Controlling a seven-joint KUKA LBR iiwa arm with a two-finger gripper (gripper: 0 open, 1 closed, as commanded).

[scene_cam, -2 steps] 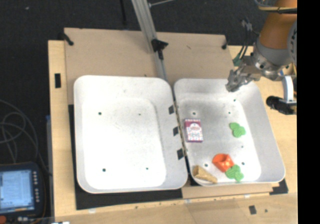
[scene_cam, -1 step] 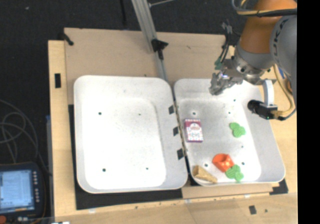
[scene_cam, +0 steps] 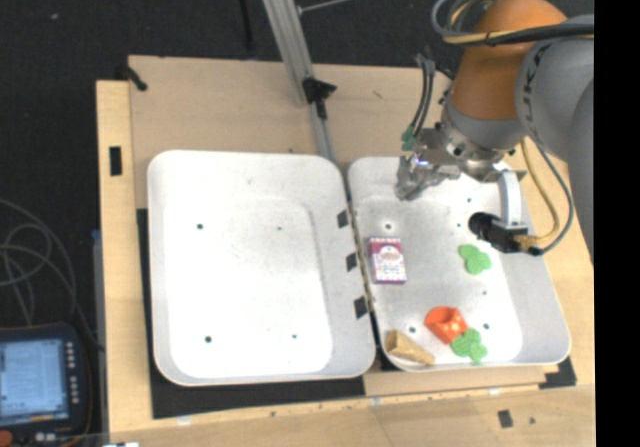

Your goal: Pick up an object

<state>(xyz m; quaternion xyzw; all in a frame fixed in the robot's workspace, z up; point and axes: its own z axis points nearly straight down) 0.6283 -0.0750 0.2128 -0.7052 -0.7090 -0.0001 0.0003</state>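
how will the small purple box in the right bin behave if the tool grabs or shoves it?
The small purple box looks like a printed carton lying flat on the right bin floor, so it's probably stiff and light. Lying flat, it seems unlikely to roll or tip; a push would likely just slide it. Its low profile may make a top-down pinch slip.

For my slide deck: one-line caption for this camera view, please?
KUKA arm's gripper hovers over the right bin near a small purple box, green pieces and an orange toy.
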